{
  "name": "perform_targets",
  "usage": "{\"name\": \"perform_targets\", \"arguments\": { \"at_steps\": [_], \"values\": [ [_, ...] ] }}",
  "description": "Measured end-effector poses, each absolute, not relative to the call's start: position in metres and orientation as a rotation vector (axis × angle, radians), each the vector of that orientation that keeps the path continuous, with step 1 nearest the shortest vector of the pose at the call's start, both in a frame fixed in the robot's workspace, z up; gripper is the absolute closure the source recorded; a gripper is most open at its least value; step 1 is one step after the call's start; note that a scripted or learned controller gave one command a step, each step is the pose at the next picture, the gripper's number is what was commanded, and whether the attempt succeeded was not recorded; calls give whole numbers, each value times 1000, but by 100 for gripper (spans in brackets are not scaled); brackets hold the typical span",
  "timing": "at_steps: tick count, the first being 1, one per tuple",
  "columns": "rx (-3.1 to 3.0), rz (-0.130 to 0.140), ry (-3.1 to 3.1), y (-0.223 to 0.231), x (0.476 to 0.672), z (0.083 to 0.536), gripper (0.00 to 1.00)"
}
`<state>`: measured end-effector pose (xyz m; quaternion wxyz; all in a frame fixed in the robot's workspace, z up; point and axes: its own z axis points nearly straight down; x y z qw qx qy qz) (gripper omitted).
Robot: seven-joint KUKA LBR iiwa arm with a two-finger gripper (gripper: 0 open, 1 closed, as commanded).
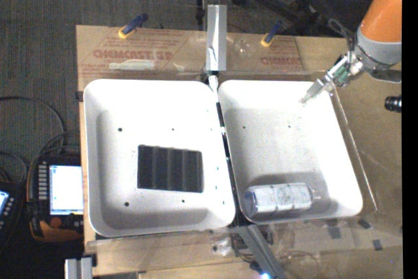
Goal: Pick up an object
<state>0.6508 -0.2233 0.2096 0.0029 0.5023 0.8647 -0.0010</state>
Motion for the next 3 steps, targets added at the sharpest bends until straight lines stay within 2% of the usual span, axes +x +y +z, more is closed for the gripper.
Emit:
{"name": "perform_targets", "arguments": {
  "at_steps": [1, 2, 3],
  "values": [
    [1535, -1, 2738, -223, 560, 234, 0],
    [1802, 0, 2568, -215, 542, 335, 0],
    [1999, 0, 2427, -167, 538, 138, 0]
  ]
}}
